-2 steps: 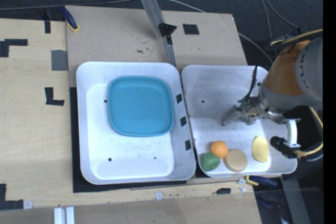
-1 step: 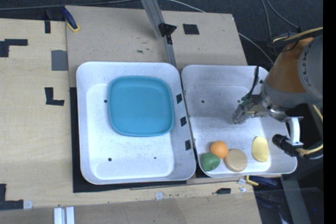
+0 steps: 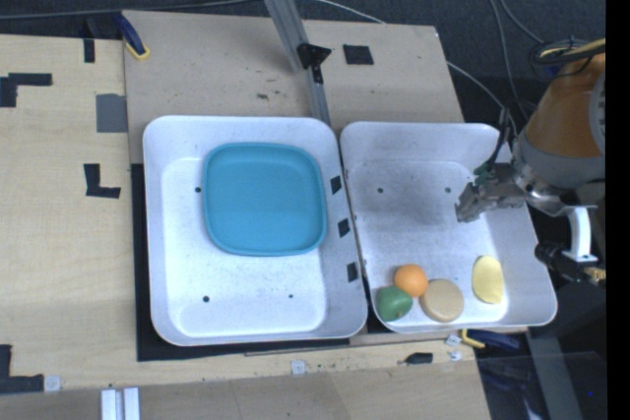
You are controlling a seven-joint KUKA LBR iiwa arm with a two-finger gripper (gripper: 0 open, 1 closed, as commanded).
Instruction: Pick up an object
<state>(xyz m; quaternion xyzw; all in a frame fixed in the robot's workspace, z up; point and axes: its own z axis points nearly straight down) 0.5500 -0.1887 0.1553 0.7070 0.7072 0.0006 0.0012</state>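
Note:
At the near edge of the right bin [image 3: 413,152] lie a green ball [image 3: 393,303], an orange ball [image 3: 410,280], a tan round piece [image 3: 443,300] and a yellow lemon-shaped piece [image 3: 487,278]. My gripper [image 3: 471,207] hangs over the right part of that bin, a little farther back than the yellow piece. Nothing shows between its fingers. The arm's orange band [image 3: 566,108] rises behind it at the right edge.
The left bin [image 3: 167,241] holds a blue square plate [image 3: 264,198]. A grey metal pole [image 3: 285,5] slants up from between the bins toward the back. Cables lie on the dark floor beyond the bench.

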